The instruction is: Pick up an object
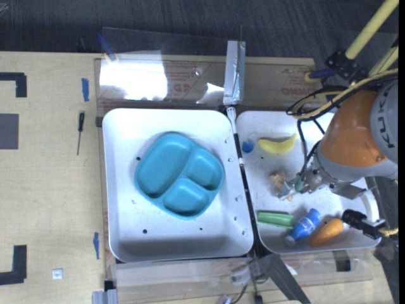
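Observation:
My gripper [295, 185] hangs low over the middle of the right bin [266, 122], below the orange band of the arm [351, 132]. A small tan and white object [278, 180] lies just left of the gripper tip; whether the two touch is unclear. A yellow banana [277, 145] and a small blue piece [247, 147] lie toward the bin's far side. Along the near wall lie a green cylinder [275, 218], a blue bottle [304, 225] and an orange carrot-like item [328, 231].
The left bin [120, 138] holds a blue divided plate [180, 174]. A clear plastic sheet [164, 75] and a metal divider [233, 71] stand behind the bins. Cables and a yellow pole [373, 21] crowd the upper right.

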`<state>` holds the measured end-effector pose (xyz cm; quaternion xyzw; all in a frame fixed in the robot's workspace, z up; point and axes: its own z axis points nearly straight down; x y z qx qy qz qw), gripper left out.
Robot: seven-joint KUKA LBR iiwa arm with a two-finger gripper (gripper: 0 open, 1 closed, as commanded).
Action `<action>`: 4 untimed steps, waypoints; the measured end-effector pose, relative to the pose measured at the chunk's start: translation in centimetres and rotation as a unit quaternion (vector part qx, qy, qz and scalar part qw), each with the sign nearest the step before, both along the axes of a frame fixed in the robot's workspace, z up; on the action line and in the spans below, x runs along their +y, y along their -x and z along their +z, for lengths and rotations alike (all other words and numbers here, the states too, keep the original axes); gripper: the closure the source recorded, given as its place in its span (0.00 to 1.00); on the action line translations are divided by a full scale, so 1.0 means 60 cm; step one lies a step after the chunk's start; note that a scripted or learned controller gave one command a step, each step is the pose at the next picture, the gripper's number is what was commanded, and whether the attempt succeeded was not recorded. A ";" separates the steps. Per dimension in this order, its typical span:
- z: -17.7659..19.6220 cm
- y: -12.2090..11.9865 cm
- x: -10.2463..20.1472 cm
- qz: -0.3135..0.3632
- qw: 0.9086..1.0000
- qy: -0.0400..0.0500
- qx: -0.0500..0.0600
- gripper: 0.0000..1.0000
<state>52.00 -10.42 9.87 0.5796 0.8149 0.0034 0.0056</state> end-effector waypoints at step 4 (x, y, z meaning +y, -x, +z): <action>0.139 -0.215 0.157 0.001 1.000 0.000 0.007 1.00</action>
